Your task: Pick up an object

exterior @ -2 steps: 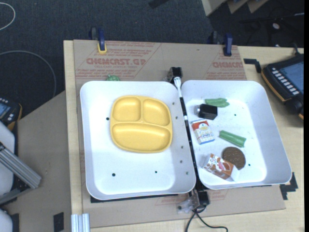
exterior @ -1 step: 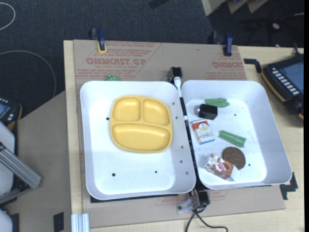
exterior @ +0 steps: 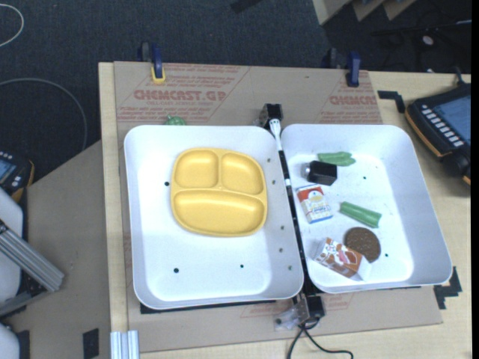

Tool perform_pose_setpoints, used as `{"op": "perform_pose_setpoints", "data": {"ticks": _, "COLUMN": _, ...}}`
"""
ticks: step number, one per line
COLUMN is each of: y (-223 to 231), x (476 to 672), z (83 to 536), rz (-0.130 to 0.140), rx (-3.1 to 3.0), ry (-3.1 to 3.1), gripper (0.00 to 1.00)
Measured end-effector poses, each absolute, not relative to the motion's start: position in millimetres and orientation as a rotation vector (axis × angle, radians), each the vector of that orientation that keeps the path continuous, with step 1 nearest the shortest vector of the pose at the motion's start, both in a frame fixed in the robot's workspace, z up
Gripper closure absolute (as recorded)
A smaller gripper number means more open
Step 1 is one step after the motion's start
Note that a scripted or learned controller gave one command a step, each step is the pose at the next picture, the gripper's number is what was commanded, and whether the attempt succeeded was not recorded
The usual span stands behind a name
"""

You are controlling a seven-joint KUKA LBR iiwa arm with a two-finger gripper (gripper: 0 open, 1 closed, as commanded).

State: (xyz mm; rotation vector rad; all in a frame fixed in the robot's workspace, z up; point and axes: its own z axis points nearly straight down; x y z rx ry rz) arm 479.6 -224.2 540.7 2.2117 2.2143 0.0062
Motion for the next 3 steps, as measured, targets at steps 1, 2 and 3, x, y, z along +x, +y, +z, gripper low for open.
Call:
{"op": "perform_pose_setpoints", "data": {"ticks": 1, "y": -223.5, "x": 479.1, "z": 459.0, "rz": -0.005, "rx": 2.227, "ry": 2.225, "gripper": 1.0}}
{"op": "perform_pose_setpoints", "data": {"ticks": 2, "y": -224.2, "x": 479.5, "z": 540.6, "rz": 0.006, "rx": 2.212, "ry": 2.214, "gripper": 1.0}}
{"op": "perform_pose_setpoints", "data": {"ticks": 3, "y": -223.4, "x": 479.1, "z": 456.8, "rz": -0.005, "rx": 2.227, "ry": 2.226, "gripper": 1.0}}
